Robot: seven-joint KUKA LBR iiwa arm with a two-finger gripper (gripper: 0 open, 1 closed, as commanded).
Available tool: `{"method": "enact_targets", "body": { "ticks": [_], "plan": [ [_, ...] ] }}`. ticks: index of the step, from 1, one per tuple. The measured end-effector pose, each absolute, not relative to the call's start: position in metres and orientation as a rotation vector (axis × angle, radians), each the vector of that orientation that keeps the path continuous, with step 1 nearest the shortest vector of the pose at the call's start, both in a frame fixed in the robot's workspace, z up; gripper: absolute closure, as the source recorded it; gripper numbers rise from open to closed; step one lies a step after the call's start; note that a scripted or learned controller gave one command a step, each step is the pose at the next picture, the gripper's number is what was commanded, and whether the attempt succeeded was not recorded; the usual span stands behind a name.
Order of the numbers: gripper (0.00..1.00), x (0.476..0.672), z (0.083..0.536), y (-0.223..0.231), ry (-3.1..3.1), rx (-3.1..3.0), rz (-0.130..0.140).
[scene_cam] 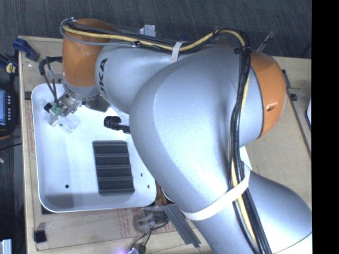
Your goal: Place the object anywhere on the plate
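Observation:
A black ribbed rectangular slab [113, 166] lies flat in the near half of the left white bin [43, 157]. My gripper [59, 115] hangs over the bin's far left corner, well up and to the left of the slab. A small dark green bit [50, 108] shows right at the gripper's tip; whether it is held I cannot tell. The grey arm [201, 136] reaches across from the right and hides the right bin and whatever lies in it.
Bare white floor of the left bin lies between the gripper and the slab and along its left wall. The bench's wooden edge [21, 115] runs to the left of the bin, with a blue clamp [24, 46] at the far left corner.

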State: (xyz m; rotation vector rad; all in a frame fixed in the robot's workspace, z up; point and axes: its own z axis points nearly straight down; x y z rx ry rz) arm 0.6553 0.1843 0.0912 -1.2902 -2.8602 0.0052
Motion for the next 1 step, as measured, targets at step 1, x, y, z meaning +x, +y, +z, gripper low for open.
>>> {"method": "enact_targets", "body": {
  "ticks": [1],
  "plan": [
    [1.0, 0.5842, 0.102, 0.2118, -2.765, -1.483, 0.006]
  ]
}}
